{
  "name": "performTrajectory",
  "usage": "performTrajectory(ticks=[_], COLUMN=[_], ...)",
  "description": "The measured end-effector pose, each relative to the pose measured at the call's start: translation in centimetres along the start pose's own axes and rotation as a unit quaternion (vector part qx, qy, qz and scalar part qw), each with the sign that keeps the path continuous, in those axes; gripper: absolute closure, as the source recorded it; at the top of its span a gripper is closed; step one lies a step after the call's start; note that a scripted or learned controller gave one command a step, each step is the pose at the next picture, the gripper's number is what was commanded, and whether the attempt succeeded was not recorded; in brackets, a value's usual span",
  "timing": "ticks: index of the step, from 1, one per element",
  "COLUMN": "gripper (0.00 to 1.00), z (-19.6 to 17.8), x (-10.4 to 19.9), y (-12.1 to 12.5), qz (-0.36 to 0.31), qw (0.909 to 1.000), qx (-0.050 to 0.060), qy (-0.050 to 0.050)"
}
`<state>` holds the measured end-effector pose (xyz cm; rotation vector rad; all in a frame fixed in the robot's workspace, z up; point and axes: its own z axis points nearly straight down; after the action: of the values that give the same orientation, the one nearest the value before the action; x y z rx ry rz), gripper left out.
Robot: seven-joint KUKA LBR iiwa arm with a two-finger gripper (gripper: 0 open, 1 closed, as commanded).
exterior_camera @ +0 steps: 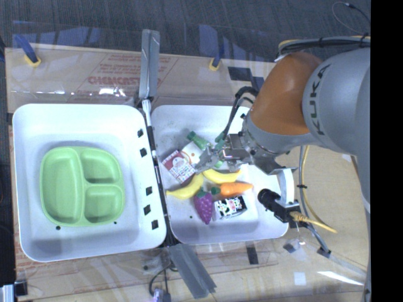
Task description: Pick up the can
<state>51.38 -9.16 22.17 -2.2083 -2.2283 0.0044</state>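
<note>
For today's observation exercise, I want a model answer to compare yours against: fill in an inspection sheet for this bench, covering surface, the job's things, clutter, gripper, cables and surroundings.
Surface: two white bins side by side; left bin, right bin.
Job's things: red-and-white can lying in the right bin, near its left wall.
Clutter: green divided plate in the left bin; bananas, carrot, purple grapes, small carton in the right bin.
Gripper: gripper low over the right bin, beside the can; grasp cannot be told.
Cables: yellow cable at the right bin's edge.
Surroundings: cardboard sheet under the bins.
</note>
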Motion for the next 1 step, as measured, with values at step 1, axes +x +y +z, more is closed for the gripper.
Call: performTrajectory(ticks=[1], gripper=[0.00], z=[-2.20], x=[4.83], y=[-3.70], qz=[0.006], qw=[1.0000], qx=[-0.001], qy=[0.000])
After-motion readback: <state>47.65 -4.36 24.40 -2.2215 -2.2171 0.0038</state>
